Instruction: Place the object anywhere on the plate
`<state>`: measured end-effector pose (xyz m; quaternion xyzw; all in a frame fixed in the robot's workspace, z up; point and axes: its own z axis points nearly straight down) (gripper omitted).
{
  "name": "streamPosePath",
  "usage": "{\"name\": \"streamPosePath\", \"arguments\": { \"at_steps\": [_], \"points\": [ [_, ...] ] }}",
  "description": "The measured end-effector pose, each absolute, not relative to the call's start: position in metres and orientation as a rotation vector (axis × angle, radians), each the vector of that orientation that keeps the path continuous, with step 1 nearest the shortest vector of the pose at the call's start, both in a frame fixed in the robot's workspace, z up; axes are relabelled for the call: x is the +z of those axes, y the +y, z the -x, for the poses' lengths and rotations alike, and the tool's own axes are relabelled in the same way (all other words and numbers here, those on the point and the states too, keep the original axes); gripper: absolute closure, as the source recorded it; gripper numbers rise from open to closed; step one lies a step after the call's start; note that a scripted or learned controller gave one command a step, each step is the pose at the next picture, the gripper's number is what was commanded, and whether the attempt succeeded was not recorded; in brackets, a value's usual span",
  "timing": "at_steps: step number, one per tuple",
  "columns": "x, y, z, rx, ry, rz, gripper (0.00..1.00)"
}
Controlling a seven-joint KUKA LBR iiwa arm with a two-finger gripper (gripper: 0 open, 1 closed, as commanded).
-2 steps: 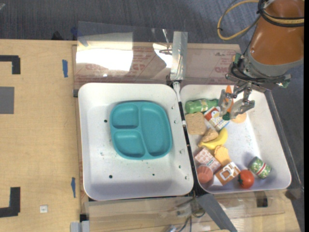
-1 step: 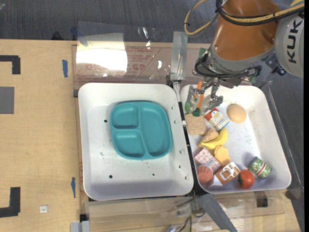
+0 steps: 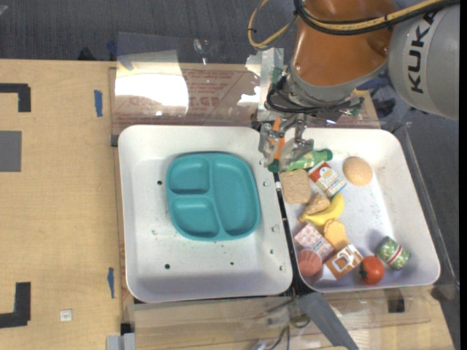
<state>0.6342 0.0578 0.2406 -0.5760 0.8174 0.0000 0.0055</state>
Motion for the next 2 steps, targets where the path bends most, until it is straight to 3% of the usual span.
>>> {"name": "streamPosePath", "arguments": {
  "at_steps": [1,2],
  "points": [
    [0.2990,0.1057,-0.5733,-0.003,2.232,2.195,1.00],
    [0.2969,0.1044,-0.5729,0.000,2.236,2.196,0.00]
  ]
}}
